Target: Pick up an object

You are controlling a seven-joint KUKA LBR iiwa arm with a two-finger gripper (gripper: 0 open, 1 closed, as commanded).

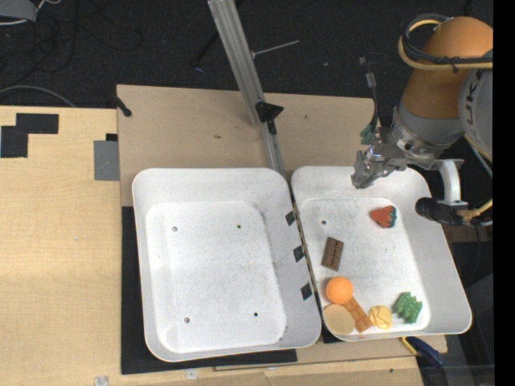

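From the overhead camera, the gripper hangs over the far edge of the right bin; whether it is spread or pressed together I cannot tell. Nothing sits between its tips. The nearest candidate is the strawberry, just below it and well apart from the others. The chocolate bar lies mid-bin; the orange ball, cookie and green piece crowd the near end. Best to go for the isolated strawberry, centred and straight down.

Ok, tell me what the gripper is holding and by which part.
Nothing is held: the gripper hangs above the right bin's far edge, apart from the strawberry.
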